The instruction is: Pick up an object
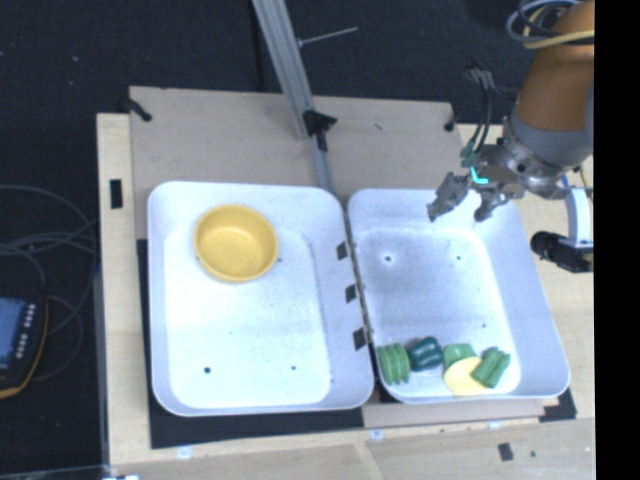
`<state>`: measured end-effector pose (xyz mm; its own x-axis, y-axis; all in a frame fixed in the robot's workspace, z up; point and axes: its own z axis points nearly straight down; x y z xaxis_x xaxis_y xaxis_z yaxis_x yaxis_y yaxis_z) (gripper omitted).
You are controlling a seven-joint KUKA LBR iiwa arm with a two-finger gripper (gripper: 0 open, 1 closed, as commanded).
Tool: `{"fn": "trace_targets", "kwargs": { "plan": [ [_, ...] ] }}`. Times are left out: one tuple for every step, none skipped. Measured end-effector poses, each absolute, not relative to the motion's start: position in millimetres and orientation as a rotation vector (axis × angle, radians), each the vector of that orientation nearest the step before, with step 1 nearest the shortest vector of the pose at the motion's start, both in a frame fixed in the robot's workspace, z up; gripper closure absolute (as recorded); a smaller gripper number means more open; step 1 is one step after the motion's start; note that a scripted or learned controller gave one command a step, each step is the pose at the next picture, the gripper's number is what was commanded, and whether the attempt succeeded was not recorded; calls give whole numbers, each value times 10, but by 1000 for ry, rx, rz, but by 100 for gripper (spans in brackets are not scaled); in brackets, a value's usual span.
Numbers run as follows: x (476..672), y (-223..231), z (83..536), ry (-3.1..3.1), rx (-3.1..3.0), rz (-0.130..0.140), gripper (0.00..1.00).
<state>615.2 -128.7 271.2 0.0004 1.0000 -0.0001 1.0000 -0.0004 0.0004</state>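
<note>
My gripper (pixel 466 206) hangs over the far edge of the right bin (pixel 440 278), its two fingers spread apart with nothing between them. A cluster of small objects lies at the near edge of that bin: a ribbed green piece (pixel 393 362), a dark green piece (pixel 425 353), a yellow piece (pixel 462 376) and another green piece (pixel 491 367). A yellow bowl (pixel 236 243) sits in the far part of the left bin (pixel 250 358). The gripper is well away from all of them.
A grey metal post (pixel 288 63) slants up from between the bins at the back. Black clips (pixel 352 293) line the seam where the two bins meet. The arm's orange band (pixel 560 78) is at the upper right.
</note>
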Motion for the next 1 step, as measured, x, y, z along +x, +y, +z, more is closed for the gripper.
{"fn": "trace_targets", "kwargs": {
  "plan": [
    [6152,-1287,2711,2221,2222,0,0]
  ]
}}
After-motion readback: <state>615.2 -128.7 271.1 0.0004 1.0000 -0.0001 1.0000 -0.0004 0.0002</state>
